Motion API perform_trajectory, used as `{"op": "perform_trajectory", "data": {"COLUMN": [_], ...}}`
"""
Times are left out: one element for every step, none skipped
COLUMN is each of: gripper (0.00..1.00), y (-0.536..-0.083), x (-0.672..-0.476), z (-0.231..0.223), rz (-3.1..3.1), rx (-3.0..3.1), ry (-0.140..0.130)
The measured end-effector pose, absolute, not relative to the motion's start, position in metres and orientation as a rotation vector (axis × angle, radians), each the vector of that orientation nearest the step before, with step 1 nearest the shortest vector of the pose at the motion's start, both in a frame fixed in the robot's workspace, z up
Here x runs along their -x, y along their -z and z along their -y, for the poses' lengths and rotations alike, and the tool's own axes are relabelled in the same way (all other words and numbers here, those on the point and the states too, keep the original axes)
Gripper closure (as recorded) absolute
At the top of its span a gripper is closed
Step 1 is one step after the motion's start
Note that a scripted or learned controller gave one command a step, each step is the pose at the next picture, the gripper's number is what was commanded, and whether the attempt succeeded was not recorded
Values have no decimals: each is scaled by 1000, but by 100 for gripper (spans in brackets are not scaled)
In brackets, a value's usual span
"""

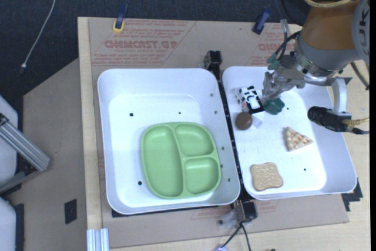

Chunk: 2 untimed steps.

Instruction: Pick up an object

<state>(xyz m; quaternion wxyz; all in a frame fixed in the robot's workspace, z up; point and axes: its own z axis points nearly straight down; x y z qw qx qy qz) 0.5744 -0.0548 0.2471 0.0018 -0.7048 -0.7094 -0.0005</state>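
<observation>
My gripper [271,93] hangs over the back of the right bin [329,182]. Just under its tip lies a small teal object [274,106], partly hidden by it. To the left of the gripper sits a black and white toy [248,99], and in front of that a round brown piece [244,121]. A pizza slice toy [297,139] lies mid-bin to the right. At the front rests a tan cracker-like piece [266,176].
The left bin [117,97] holds a green divided plate [180,159] toward its front. A black divider strip [226,126] runs between the bins. Blue clamps [261,20] sit at the board's back edge.
</observation>
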Motion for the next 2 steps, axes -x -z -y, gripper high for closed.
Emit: {"op": "perform_trajectory", "data": {"gripper": [100, 100], "y": [-235, -222], "x": [-565, -550], "z": [2, -53], "rz": [2225, 2225], "rx": [2211, 2211], "ry": [-1, -2]}}
